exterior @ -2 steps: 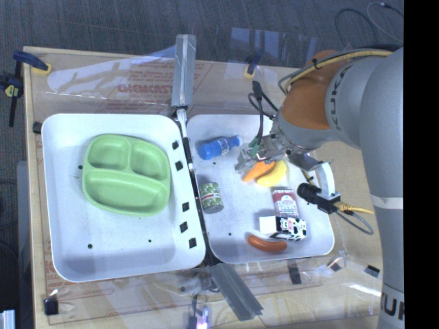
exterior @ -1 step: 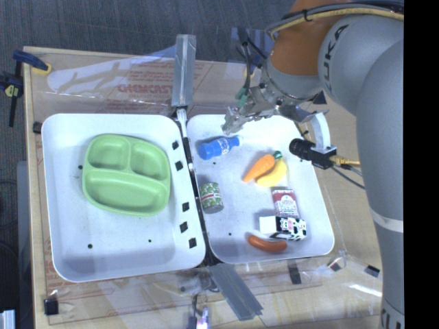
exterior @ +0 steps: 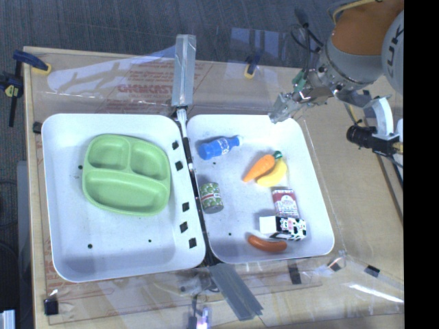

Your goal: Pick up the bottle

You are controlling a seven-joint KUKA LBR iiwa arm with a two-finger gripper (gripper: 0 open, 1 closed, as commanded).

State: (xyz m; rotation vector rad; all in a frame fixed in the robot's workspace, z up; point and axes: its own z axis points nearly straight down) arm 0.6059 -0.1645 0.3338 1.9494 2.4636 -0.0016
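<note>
A small blue bottle point(exterior: 217, 147) lies on its side in the upper left of the right bin point(exterior: 312, 184), its cap pointing right. My gripper point(exterior: 282, 108) hangs above the bin's far edge, to the right of the bottle and well apart from it. Nothing shows between its fingers.
The right bin also holds an orange carrot point(exterior: 258, 168), a yellow piece point(exterior: 274, 172), a green can point(exterior: 211, 197), a red carton point(exterior: 283, 201), a black-and-white carton point(exterior: 287, 227) and a sausage point(exterior: 267, 243). A green divided plate point(exterior: 127, 174) lies in the left bin point(exterior: 58, 245).
</note>
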